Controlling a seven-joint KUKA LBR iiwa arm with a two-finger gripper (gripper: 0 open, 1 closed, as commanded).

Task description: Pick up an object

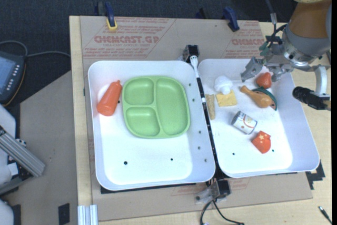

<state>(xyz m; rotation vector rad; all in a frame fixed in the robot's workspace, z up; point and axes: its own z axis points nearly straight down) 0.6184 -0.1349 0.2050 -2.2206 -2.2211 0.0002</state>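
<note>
- Bench [158, 34]: a brown board that carries two shallow white bins side by side, with blue clamps along its 12 o'clock edge.
- Left bin [105, 166]: holds a green plate [156, 106] with three compartments, lying flat near the bin's centre and shifted toward 12 o'clock.
- Orange bottle [109, 98]: lies on its side at 9 o'clock of the green plate, just beside the plate's rim, with the narrow end pointing toward 12 o'clock.
- Right bin [300, 150]: holds a cluster of small things in its half toward 12 o'clock and its centre.
- White piece [222, 82]: sits near the 11 o'clock part of the right bin.
- Yellow block [227, 98]: lies at 6 o'clock of the white piece, touching or almost touching it.
- Tan stick [210, 106]: lies along the bin's 9 o'clock wall, just beside the yellow block.
- Drumstick [257, 96]: brown, lies tilted at 3 o'clock of the yellow block, with the thick end toward 4 o'clock.
- Can [244, 123]: lies on its side near the bin's centre, at 6 o'clock of the drumstick.
- Red pepper [261, 141]: rests at 5 o'clock of the can, close to it but apart.
- Gripper [261, 72]: hangs over the 1 o'clock part of the right bin, below the grey arm [308, 13] with its orange band.
- Red-orange fruit [264, 80]: sits directly under the gripper, at 12 o'clock of the drumstick. Whether the fingers are spread or closed on it cannot be told from this view.
</note>
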